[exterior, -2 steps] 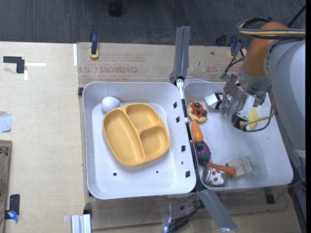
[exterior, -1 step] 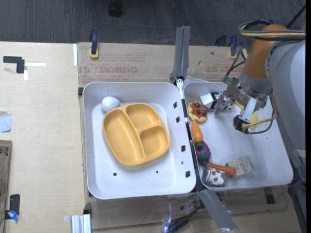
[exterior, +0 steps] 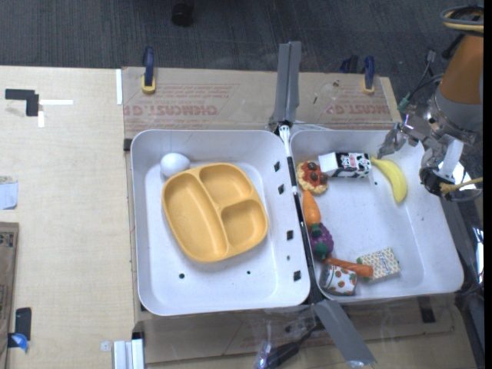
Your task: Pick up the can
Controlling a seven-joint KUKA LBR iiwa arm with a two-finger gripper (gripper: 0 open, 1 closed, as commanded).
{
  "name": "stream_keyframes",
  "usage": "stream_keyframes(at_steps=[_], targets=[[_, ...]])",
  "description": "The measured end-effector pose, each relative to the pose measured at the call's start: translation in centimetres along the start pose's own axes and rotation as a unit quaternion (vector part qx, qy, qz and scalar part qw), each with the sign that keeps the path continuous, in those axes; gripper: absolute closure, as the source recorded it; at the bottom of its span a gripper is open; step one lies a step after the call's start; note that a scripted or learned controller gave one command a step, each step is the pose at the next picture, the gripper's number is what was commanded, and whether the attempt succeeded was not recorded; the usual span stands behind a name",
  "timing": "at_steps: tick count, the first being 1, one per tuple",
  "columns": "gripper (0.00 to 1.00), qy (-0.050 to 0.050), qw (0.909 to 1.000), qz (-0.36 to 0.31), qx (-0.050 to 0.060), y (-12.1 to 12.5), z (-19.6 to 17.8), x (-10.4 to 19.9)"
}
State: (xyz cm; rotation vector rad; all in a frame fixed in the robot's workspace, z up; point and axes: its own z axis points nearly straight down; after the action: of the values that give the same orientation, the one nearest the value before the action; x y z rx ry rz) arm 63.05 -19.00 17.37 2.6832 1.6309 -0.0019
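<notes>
— While the grey arm with the orange band [exterior: 465, 71] hangs at the far right edge, how does the can count: picked up or not?

— Not picked up. Small can with silver rim and white-and-red label [exterior: 340, 280] lies in the near-left corner of the right-hand shallow white bin [exterior: 419, 229], down on the bin floor. It looks tilted, though it is too small to be sure. Orange toy carrot [exterior: 352, 267] touches it or lies just beside it on the far side. Patterned green-and-brown box [exterior: 382, 262] is near, to its right.

— And the gripper?

— Gripper [exterior: 398, 138] is over the far-right part of the same bin, just beside the yellow banana [exterior: 393, 179] and near the black-and-white milk carton [exterior: 350, 164]. That is well apart from the can, about the opposite corner. Wide or narrow: cannot tell, too small and cluttered at this slant.

— So what is left?

— My reading: the whole job. Cross the bin to the near-left corner, come down over the can, close on it, lift. Purple toy grapes [exterior: 321, 239] and a second orange carrot [exterior: 310, 206] line the left wall, so the corner looks tight. Left-hand white bin [exterior: 154, 271], with yellow divided plate [exterior: 215, 210] and white ball [exterior: 174, 162], plays no part.
</notes>
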Motion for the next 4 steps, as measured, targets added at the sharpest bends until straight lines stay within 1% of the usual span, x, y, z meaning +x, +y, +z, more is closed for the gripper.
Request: stream_keyframes(at_steps=[1, 2, 3, 4], targets=[[0.0, 0.003, 0.9978, 0.066, -0.009, -0.8, 6.2, 7.8], [1.0, -0.002, 0.9976, 0.069, -0.006, -0.7, 5.0, 7.1], [0.0, 0.0, 0.9977, 0.067, -0.008, -0.7, 5.1, 7.4], [0.0, 0.009, 0.9953, 0.094, -0.016, -2.3, 6.4, 6.6]])
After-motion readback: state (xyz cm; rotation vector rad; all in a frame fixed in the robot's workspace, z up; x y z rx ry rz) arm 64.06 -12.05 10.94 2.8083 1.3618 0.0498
